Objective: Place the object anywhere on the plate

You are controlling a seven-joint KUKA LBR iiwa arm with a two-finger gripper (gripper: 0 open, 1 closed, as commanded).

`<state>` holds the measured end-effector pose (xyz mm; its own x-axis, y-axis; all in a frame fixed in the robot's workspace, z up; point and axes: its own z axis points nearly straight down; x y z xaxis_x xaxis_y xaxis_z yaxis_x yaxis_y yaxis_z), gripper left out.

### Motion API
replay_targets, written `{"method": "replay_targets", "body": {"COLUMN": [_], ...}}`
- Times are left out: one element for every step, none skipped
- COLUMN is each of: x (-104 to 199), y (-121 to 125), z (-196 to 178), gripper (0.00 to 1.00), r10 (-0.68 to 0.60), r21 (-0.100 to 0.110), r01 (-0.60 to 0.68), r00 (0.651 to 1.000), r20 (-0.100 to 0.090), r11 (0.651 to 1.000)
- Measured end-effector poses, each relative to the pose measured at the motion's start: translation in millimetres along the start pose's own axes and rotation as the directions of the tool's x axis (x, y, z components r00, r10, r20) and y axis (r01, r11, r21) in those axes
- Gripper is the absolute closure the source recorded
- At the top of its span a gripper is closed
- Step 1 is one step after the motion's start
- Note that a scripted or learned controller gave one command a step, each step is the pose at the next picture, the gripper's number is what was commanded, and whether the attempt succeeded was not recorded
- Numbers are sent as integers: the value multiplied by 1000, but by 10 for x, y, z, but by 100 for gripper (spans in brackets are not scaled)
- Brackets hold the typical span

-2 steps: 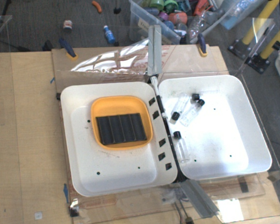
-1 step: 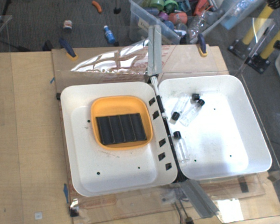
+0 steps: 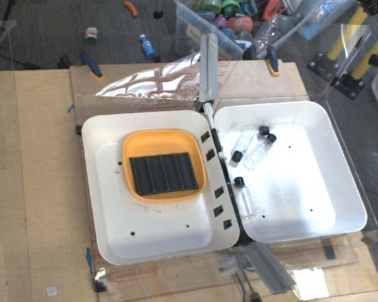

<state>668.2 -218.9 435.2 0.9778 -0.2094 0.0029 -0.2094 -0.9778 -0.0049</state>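
The left bin (image 3: 111, 236) holds an orange plate (image 3: 132, 146), and a black ribbed block (image 3: 163, 173) lies flat on it, inside its rim. In the right bin (image 3: 318, 203), one clear black-capped vial (image 3: 243, 195) lies just beside the divider; two more vials (image 3: 252, 148) lie together farther back

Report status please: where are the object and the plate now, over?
Orange plate in left bin, a black ridged block lying on it. Clear vials lie loose in right bin. Nothing blocking the plate.
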Motion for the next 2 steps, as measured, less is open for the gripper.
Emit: {"method": "replay_targets", "body": {"x": [-1, 0], "y": [-1, -4], "z": [-1, 0], "gripper": [100, 100], "r10": [-16, -17], "r21": [0, 0], "r01": [16, 17], "r00": [1000, 1000], "r20": [0, 0], "r11": [1000, 1000]}}
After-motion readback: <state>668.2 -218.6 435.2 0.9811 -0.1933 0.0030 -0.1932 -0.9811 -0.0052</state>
